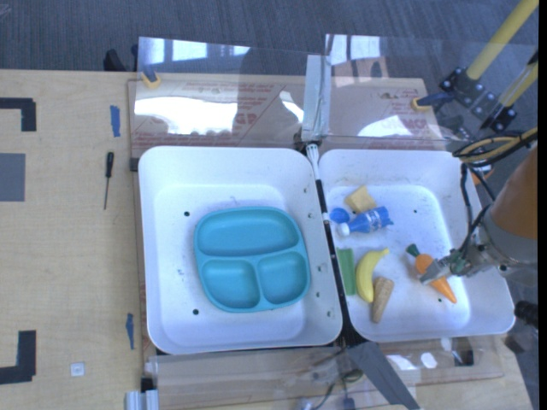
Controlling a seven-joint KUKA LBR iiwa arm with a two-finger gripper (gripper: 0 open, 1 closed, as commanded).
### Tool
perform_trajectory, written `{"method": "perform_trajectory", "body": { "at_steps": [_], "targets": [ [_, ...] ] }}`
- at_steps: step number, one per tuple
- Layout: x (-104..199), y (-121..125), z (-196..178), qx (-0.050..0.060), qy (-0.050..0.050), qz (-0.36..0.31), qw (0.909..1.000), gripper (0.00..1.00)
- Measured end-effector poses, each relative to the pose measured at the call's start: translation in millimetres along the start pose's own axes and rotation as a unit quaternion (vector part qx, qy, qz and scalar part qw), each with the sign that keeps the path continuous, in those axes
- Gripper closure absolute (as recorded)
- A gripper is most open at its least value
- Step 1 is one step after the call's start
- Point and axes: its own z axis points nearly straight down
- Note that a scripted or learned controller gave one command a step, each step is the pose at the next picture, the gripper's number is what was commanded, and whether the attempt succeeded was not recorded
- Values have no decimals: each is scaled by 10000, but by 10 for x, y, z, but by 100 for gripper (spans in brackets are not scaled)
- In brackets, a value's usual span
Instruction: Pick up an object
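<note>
My fingers (446,269) were down in the right-hand shallow white bin (491,314), set low over the small orange toy carrot with a green top (432,276), and the view was too blurred and small there for me to tell how far apart they stood or whether the carrot lay between them, so I cannot claim a hold. The carrot lay near the bin's right side, its green end pointing up and left and its orange tip down and right, just beside my tool. To its left, well apart from it, lay a yellow plastic banana (368,273) with a tan cone-shaped toy (380,299) touching or nearly touching its lower end, and a green stick-like piece (344,271) against the bin's left wall. Above them rested a blue and white plastic bottle (364,221) on its side and a small yellow block (359,199). Across the divider, the left-hand white bin (162,178) carried a light blue three-compartment plastic plate (250,257). Both bins sat on the pale wooden bench (60,254). I judged myself at the grasping step, right at the carrot. The next move called for closing firmly across the carrot's narrow body, then lifting straight up slowly; its tapered shape might slip out.
</note>
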Motion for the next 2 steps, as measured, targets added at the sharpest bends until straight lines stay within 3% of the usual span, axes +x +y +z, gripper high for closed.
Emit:
{"method": "perform_trajectory", "body": {
  "at_steps": [1,2],
  "targets": [
    [275,40,183,-15,-24,-649,9979,100],
    [1211,324,-1313,-39,4,-219,9998,100]
  ]
}}
